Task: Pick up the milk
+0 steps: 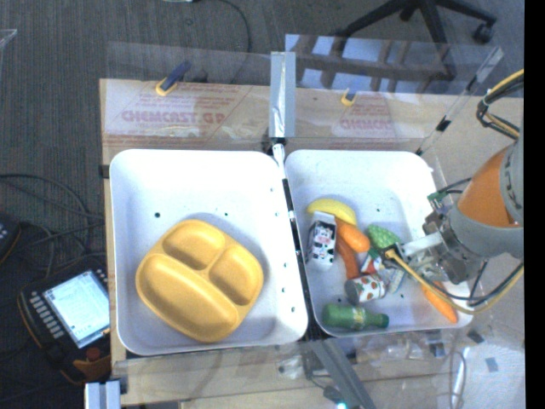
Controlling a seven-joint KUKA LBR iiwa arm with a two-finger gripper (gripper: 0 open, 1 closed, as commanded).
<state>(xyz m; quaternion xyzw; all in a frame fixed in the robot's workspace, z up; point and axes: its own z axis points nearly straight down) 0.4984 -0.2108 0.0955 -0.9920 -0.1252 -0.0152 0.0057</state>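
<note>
Approach step, pick not yet made: milk carton [322, 240] (cow print) lies in right bin [400, 170] by its left wall, just below banana [331, 210] and beside carrot [352, 247]; gripper [436, 254] sits at bin's right edge w/ nothing visibly held, finger state indeterminable; next move likely needs travel left across the clutter, then descent over carton.

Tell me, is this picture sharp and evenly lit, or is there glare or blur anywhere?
Camera view: light is soft and even, the white bins bright but not washed out; the milk carton reads clearly; the clear panels above the bins show faint reflections; the arm at right looks slightly soft.
</note>
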